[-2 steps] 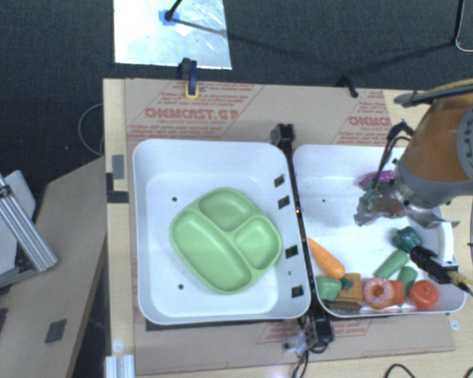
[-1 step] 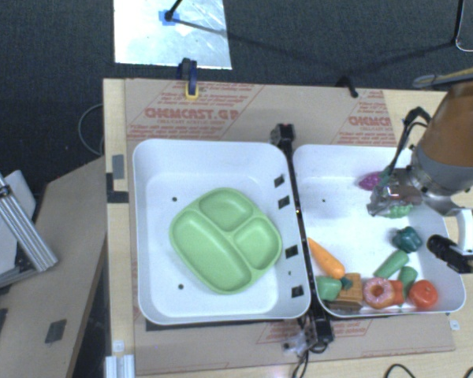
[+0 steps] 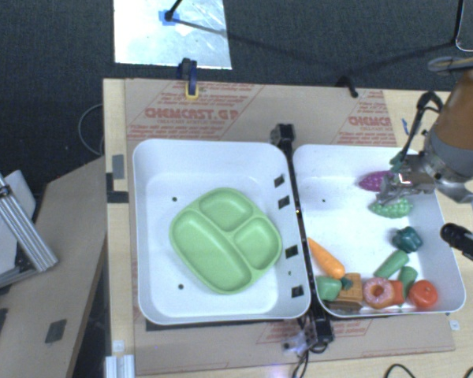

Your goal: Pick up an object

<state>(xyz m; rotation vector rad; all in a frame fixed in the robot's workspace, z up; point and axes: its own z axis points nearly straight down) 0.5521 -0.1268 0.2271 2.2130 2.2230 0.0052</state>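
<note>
My gripper (image 3: 400, 181) hangs over the upper right part of the right bin (image 3: 331, 187). It sits just right of a purple toy (image 3: 372, 181) and right above a pale green bunch of grapes (image 3: 391, 207). I cannot make out whether it touches either one. Along the bin's lower part lie a teal piece (image 3: 407, 239), a green pepper (image 3: 390, 263), an orange carrot (image 3: 326, 257), a pink donut (image 3: 377, 291) and a red tomato (image 3: 422, 292).
The left bin (image 3: 154, 172) holds a green divided plate (image 3: 225, 240). A black divider with clips (image 3: 292, 211) runs between the bins. A green toy (image 3: 328, 288) and a brown piece (image 3: 349, 290) lie in the right bin's front corner. A black part (image 3: 465, 241) juts in at the right edge.
</note>
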